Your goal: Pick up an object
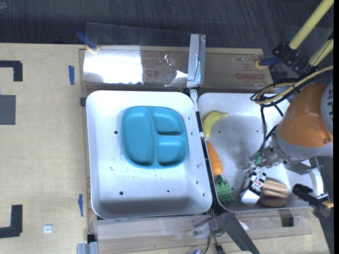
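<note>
Arm lowered into the right bin (241,110), with the gripper (258,169) near its near right corner.

The left bin (100,142) holds a blue divided tray (154,136). In the right bin, a yellow banana (211,121) lies at the far left, a carrot (216,165) with green top runs along the left wall, and a white-and-brown object (267,191), possibly a toy, sits just beside the gripper. Whether the fingers are apart or together cannot be told, since the wrist hides them.

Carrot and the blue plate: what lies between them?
The camera view shows the carrot and blue plate in separate bins; between them lie the bins' adjoining rims and bare white floor.
</note>
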Robot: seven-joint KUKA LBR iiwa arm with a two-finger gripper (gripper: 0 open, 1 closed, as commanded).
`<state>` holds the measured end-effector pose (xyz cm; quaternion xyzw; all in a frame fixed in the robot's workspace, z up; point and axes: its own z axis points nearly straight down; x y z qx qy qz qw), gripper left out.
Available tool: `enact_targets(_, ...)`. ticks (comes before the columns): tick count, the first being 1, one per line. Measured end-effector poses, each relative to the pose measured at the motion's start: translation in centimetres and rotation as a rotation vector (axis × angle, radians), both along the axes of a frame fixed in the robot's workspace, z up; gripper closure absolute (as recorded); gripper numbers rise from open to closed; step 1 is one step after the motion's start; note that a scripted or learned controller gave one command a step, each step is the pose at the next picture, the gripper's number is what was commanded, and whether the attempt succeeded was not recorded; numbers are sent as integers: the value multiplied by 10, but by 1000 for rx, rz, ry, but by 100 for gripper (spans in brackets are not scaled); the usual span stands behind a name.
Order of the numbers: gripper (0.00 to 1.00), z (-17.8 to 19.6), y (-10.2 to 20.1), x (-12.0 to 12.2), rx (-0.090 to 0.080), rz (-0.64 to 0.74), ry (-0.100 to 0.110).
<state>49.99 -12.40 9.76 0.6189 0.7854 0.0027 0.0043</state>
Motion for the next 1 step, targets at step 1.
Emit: enact_targets(1,100,58,-26,23,0,-14,8)
